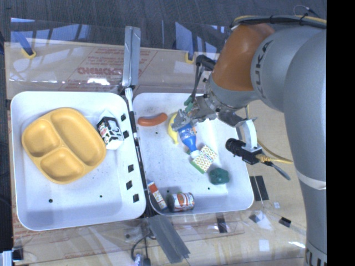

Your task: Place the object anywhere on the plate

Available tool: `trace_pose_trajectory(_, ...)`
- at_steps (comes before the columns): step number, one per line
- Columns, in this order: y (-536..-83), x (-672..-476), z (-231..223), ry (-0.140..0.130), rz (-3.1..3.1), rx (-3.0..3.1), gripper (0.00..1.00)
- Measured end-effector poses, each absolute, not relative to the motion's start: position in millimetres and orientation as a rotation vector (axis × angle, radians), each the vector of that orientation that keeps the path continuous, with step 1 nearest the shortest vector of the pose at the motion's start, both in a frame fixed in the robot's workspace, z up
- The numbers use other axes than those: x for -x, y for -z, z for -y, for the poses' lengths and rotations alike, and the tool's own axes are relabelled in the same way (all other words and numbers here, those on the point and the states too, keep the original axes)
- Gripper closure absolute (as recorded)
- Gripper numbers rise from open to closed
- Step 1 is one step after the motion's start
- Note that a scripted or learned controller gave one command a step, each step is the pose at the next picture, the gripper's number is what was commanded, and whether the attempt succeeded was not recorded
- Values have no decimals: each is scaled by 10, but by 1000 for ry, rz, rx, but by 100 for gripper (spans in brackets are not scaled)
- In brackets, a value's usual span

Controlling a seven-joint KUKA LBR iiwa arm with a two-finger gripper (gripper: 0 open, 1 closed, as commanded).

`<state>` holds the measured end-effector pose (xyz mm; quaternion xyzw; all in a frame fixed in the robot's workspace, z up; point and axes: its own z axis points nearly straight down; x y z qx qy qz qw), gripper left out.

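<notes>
On the counter (66,73), the left bin (33,204) is holding a yellow three-compartment plate (62,144), and a small black-and-white carton (110,132) is leaning just beside the plate's right edge, near the wall dividing the bins. The right bin (166,165) is carrying a clutter of things: a sausage (152,119) lying near its upper left, a small sachet (156,196) and a can (181,201) on its side resting close together along the front wall, a blue bottle (188,138) lying over something yellow (173,131) in the middle, a checkered packet (203,159) just below the bottle, and a dark green lump (219,175) to the right of that. The pincer (187,118) is hanging over the blue bottle's upper end; whether it is clenched or released cannot be told.
</notes>
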<state>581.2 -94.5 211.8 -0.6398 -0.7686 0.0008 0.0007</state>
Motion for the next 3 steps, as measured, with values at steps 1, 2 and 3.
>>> trace_pose_trajectory(1,-2098,-6081,1289,-1,2514,1883,100)
trace_pose_trajectory(2,-2177,-6571,595,0,2613,1743,100)
trace_pose_trajectory(3,-1917,-6564,110,-2,2682,1631,100)
